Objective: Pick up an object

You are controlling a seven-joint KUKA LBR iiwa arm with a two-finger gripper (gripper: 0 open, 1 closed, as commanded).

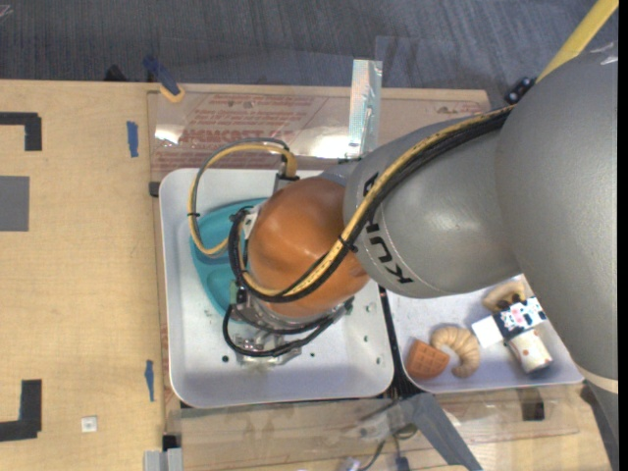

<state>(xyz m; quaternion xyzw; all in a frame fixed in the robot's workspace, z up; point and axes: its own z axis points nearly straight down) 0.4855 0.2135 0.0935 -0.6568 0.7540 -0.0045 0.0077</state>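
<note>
Camera view, top-down at a slant. Surface: pale wood counter (pixel 78 292) w/ black corner marks at 9 and 8 o'clock and short blue tape strips near the bins; grey carpet floor (pixel 245 18) across 12 o'clock. A clear plastic sheet (pixel 255 116) w/ red print lies just behind the left bin, and an upright clear strip (pixel 365 106) stands at its right end.

Containers: left bin (pixel 196 381), white, shallow, centre of frame. In it a teal object (pixel 211 248), curved, bowl-like, lies in the bin's 9–10 o'clock part, its right side hidden by the arm. Right bin (pixel 432 381) at 4–5 o'clock, touching the left bin along one wall; mostly covered by the arm. Its visible corner holds an orange waffle-textured wedge (pixel 428 359), a tan croissant-shaped piece (pixel 459 347) just beside it, a small cow-patterned block (pixel 520 316), a white cylinder (pixel 533 351), and a tan piece (pixel 505 293) partly under the arm.

Arm: grey link (pixel 491 204) enters from 3 o'clock; orange band (pixel 304 248) sits over the left bin's centre, wrapped by yellow and black cables. Hand (pixel 257 346) points down at the bin's 6 o'clock floor area, seen from above; cannot tell how far it is opened or whether it has hold of anything.

Edges, open room: bare white floor shows along the left bin's 6 o'clock wall and its 7 o'clock corner; teal object lies close to the 9 o'clock wall.
</note>
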